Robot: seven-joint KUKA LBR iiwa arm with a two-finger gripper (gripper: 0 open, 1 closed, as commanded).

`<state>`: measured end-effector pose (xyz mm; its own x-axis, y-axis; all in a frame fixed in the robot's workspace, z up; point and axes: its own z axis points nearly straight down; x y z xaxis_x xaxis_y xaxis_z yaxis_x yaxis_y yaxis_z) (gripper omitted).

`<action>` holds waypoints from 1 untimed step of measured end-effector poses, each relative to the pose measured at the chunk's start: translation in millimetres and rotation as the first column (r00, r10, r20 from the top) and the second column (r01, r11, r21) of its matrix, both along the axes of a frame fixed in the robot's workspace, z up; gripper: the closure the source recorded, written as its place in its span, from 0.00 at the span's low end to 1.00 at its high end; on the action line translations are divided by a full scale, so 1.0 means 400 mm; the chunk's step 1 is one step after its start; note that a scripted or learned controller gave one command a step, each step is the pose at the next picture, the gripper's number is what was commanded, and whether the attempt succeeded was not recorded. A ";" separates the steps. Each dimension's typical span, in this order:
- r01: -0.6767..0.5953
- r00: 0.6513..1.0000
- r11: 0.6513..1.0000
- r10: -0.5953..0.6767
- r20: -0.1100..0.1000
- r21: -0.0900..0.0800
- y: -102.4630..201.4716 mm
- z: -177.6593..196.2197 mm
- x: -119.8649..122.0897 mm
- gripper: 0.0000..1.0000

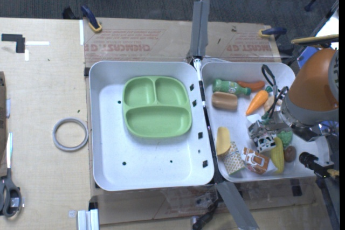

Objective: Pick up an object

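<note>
At the far left edge, scissors lie half cut off by the frame; further in, a tape ring sits on bare bench, well apart from the bins; there is open room all around it.

The left bin holds a green plate set toward its back; the front half of that bin's floor is free white space, and the plate stands clear of all four walls.

A grey bar runs down to where the two bins meet; the right bin begins just past it. Here things crowd; at the back a green bottle lies just above a hot dog, with a carrot tilted beside them; toward the front a yellow piece, a patterned cup, a small carton and a corn cob lie packed near the front wall, several touching; little free floor remains except a strip between hot dog and yellow piece.

My gripper is low in the right bin, just above the carton and beside the corn; it is a dark tangle with cables, and I cannot tell how it is set or whether it holds anything. My orange band hides the bin's right wall; a dark round thing near the corn is too small to name.
</note>
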<state>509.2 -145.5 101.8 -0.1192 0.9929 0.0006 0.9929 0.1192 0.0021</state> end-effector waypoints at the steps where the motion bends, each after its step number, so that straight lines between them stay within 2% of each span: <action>1: 0.078 0.997 0.997 -0.078 -0.004 -0.003 0.150 0.316 0.141 1.00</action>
